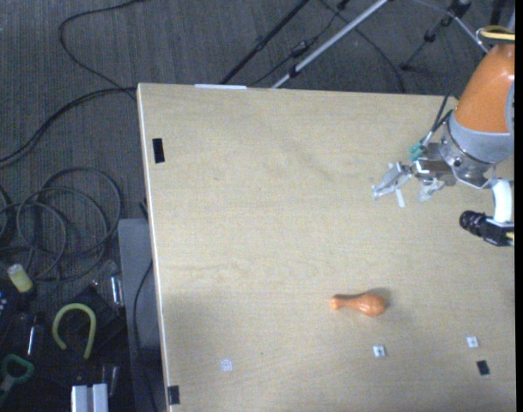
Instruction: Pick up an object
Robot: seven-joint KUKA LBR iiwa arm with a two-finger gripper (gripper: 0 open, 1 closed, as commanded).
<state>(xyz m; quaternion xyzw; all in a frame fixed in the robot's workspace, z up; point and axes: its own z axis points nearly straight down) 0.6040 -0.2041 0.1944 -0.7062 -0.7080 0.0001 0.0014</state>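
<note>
A small orange object (360,304), shaped like a drumstick with its thin end pointing left, lies on the tan wooden benchtop (270,221) toward the lower middle. My gripper (406,190) hangs at the right, above and slightly right of the orange object and well apart from it. Its silver fingers (386,187) are spread open and point left, with nothing between them. The grey wrist and the orange band (489,93) come in from the right edge.
A black marker (159,150) sits near the bench's left edge. Small tags (379,350) (472,342) (483,367) lie at the lower right. Cables and tools (55,230) cover the floor to the left, and stand legs (355,15) cross behind the bench.
</note>
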